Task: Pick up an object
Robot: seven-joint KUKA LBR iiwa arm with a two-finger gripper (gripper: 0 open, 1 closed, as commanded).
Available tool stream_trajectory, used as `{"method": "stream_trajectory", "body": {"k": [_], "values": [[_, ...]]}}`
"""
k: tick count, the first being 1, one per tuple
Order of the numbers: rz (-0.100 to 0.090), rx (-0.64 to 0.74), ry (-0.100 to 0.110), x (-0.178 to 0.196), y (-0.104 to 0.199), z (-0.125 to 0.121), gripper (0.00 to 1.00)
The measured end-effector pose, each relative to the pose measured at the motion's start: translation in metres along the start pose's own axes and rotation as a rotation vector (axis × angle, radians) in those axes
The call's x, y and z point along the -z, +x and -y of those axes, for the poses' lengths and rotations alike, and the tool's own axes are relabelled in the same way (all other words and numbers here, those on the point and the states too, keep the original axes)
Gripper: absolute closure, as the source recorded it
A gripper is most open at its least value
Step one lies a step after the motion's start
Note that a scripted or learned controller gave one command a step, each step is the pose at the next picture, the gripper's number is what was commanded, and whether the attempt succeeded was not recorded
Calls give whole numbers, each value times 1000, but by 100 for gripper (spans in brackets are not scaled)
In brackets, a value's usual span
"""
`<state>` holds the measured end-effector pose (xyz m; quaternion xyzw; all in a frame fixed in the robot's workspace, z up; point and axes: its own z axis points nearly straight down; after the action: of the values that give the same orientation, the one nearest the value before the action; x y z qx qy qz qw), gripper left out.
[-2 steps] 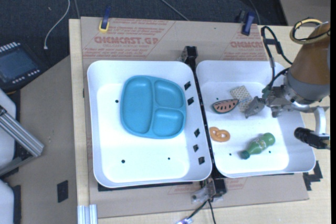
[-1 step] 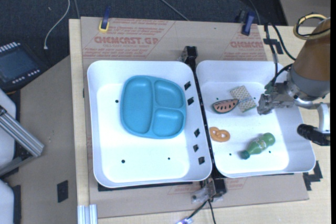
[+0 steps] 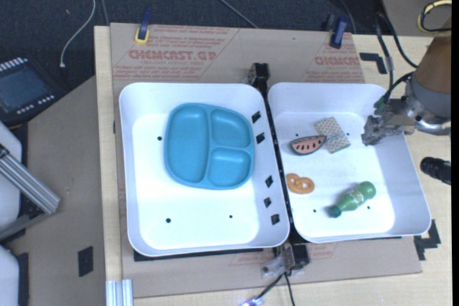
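The right bin (image 3: 401,175) holds a green bottle (image 3: 353,199) lying near its front, an orange pretzel (image 3: 300,184), a watermelon slice (image 3: 308,145) and a patterned square sponge (image 3: 332,135). My gripper (image 3: 376,131) hangs over the right bin's far right side, just right of the sponge and apart from it. Nothing shows between its fingers.
A blue divided plate (image 3: 209,145) lies in the left bin (image 3: 143,175). A black divider with clips (image 3: 267,154) runs between the bins. Cables and cardboard lie beyond the bench's far edge.
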<state>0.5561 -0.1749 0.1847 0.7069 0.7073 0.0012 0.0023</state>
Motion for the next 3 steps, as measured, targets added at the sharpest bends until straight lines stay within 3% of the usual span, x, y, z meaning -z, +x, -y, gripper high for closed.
{"method": "stream_trajectory", "body": {"k": [1,3], "values": [[0,0,0,40,0,-1,100],[-5,6,7,49,118,5,100]]}}
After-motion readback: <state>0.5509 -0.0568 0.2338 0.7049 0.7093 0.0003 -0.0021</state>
